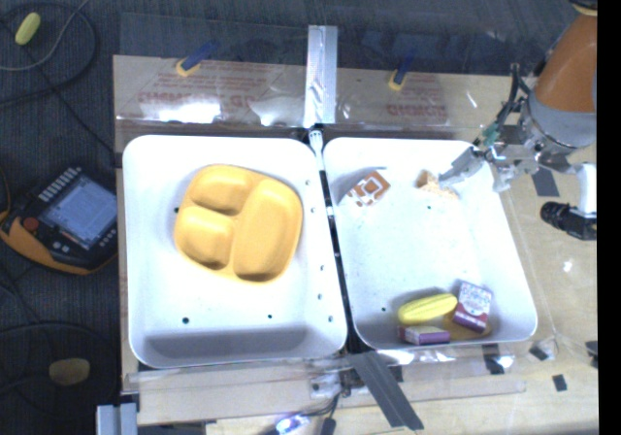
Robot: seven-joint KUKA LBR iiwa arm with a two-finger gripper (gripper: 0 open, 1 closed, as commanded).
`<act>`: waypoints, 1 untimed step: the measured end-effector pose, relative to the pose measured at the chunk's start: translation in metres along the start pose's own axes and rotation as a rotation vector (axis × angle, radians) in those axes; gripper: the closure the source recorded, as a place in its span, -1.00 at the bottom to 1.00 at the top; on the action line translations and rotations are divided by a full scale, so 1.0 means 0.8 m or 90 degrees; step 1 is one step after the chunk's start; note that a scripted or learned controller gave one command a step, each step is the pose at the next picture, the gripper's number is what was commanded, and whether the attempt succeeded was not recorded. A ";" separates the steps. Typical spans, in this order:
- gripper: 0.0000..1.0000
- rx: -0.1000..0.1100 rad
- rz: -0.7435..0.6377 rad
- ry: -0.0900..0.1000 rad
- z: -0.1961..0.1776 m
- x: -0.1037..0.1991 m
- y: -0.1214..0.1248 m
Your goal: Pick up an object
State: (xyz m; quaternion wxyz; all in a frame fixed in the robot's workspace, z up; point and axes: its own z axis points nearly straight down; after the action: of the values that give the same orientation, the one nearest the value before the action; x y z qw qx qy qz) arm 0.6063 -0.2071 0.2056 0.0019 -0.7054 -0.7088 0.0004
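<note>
Two white bins side by side on the table (543, 258). Left bin (155, 326) carries a yellow three-compartment plate (238, 221), lying roughly centre. Right bin (505, 258) has several small things: an orange-and-white block (369, 188) near the far left corner, a small orange-and-white piece (434, 181) by the far wall, and at the near side a yellow banana-like piece (428, 307), a pink bar (425, 334) just beneath it, and a red-and-white carton (473, 305) touching the yellow piece's right end. Arm enters from the right, orange band high; gripper (458, 169) hangs over the far right part of the right bin, tip just beside the small orange-and-white piece. Whether it is open or closed I cannot tell; nothing visibly clamped.
</note>
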 end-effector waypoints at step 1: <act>-1.00 0.000 0.016 -0.003 0.139 0.043 0.067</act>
State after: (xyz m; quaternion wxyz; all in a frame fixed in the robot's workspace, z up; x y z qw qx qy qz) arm 0.6592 -0.1725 0.0947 -0.0001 -0.7141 -0.7001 0.0023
